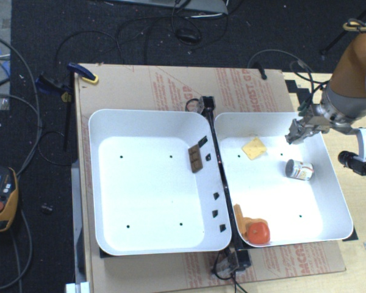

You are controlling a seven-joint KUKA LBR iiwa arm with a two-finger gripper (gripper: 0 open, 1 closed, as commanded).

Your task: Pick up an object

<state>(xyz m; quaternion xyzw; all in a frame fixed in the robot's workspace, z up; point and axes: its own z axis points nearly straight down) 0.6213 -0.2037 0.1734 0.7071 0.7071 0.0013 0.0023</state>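
In the right bin (329, 191) lie a pale yellow flat piece (254, 148), a small white can on its side (299, 170) and a red-orange round object (257, 231) in the near left corner. A brown block (196, 159) rests at the right side of the left bin (110, 182). My gripper (297, 132) hangs over the back right part of the right bin, above and just behind the can and to the right of the yellow piece. I see nothing between its fingertips.
Both bins sit on a cardboard sheet (171, 84) on the bench. A black divider with clips (218, 176) runs between the bins. Cables cross the dark floor behind. A yellow and blue clamp (82, 73) sits at the cardboard's back left corner.
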